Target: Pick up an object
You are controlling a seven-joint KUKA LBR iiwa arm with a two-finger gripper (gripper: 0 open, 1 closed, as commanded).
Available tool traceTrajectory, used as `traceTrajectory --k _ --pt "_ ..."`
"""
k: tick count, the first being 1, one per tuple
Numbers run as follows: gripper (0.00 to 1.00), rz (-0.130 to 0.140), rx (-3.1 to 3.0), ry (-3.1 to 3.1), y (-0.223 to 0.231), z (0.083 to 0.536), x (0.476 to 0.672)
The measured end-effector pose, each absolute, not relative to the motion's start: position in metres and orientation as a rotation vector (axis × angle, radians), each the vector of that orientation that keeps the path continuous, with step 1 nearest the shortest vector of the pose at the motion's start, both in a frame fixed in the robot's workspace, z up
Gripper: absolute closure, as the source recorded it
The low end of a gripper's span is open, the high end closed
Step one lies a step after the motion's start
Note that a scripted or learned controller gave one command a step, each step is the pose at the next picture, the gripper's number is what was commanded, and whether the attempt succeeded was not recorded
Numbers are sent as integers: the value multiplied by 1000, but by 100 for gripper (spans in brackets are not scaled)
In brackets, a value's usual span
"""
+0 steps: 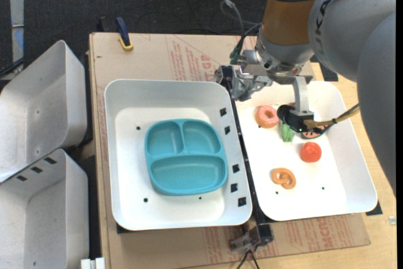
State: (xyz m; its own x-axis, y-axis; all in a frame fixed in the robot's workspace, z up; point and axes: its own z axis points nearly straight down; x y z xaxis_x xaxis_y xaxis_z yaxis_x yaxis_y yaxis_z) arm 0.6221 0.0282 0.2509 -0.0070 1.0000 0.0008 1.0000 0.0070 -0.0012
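Note:
The right bin (340,192) holds a pink frosted doughnut (266,116), a small green piece (287,133), a red tomato-like ball (310,152) and an orange pretzel-shaped ring (284,177). My gripper (240,85) hangs over the far left corner of that bin, close to the wall between the two bins. It is up and to the left of the doughnut and touches none of the objects. The wrist and arm above hide part of the bin's far edge.
In the left bin (126,198) a teal divided plate (186,156) lies flat. Two spare white bins (38,104) are stacked off the bench at the left. A blue-and-yellow clamp (124,34) sits at the bench's far left corner.

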Motion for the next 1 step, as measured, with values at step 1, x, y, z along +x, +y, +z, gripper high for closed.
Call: traceTrajectory --k 1 --pt "100 2 -2213 -2228 84 235 620"
